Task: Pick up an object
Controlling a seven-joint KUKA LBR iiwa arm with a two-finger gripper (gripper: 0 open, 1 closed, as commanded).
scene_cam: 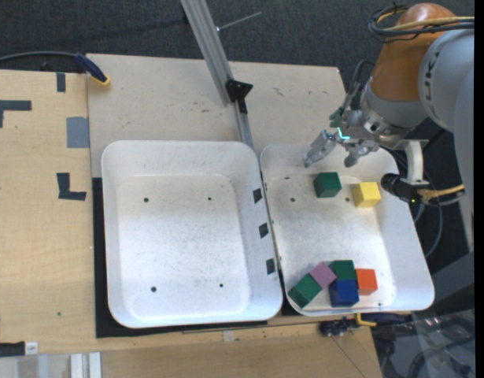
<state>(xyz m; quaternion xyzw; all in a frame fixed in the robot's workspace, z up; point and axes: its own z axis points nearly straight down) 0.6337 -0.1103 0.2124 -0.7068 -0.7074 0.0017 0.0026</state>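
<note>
My gripper (334,157) hangs open over the far end of the right bin (399,235), its two grey fingers (315,154) spread with nothing between them. A green cube (327,184) lies just below the fingers, and a yellow cube (367,194) sits to its right. At the bin's near end a cluster holds a green block (305,288), a pink block (323,273), a blue cube (345,291), a dark green block (341,269) and an orange cube (367,279).
The left bin (123,235) sits beside the right one. A slanted metal bar (210,42) runs down to the gap between the bins. Black cables (430,191) trail off the right bin's edge near the arm.
</note>
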